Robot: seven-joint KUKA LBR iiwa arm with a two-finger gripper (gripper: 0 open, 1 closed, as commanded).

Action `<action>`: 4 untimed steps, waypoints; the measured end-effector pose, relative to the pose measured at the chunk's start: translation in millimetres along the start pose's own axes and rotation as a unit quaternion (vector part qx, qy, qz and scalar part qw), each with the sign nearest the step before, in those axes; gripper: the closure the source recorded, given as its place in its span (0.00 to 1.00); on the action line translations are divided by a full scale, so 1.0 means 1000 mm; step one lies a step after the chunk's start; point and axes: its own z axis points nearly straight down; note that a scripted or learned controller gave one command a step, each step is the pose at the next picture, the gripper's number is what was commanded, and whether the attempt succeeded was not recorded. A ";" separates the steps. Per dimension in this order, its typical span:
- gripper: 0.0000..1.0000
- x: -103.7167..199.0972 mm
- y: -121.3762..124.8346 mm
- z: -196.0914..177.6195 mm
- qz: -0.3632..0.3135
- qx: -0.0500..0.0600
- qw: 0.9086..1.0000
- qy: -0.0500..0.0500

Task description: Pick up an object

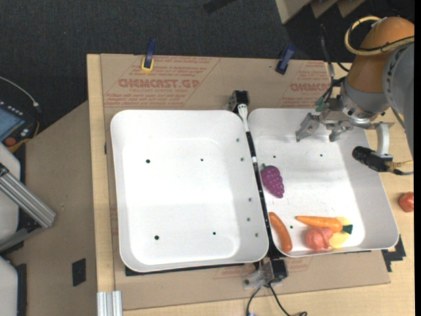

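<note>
Lying nearest in the right bin (368,196) are a pink fruit (317,239), a carrot (319,222), an orange sausage (281,232) and, further back by the divider, purple grapes (272,180). Beyond them the gripper (320,128) is hovering over bare bin floor, fingers spread and holding nothing. Descending here risks closing on nothing, since every object is sitting well apart.

Grey arm (395,78), orange band (380,51)
</note>
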 end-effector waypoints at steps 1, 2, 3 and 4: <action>0.00 0.004 0.002 -0.008 -0.003 -0.004 1.000 0.000; 0.00 0.004 0.002 -0.008 -0.003 -0.004 1.000 0.000; 0.00 0.004 0.002 -0.008 -0.003 -0.004 1.000 0.000; 0.00 0.004 0.002 -0.008 -0.003 -0.004 1.000 0.000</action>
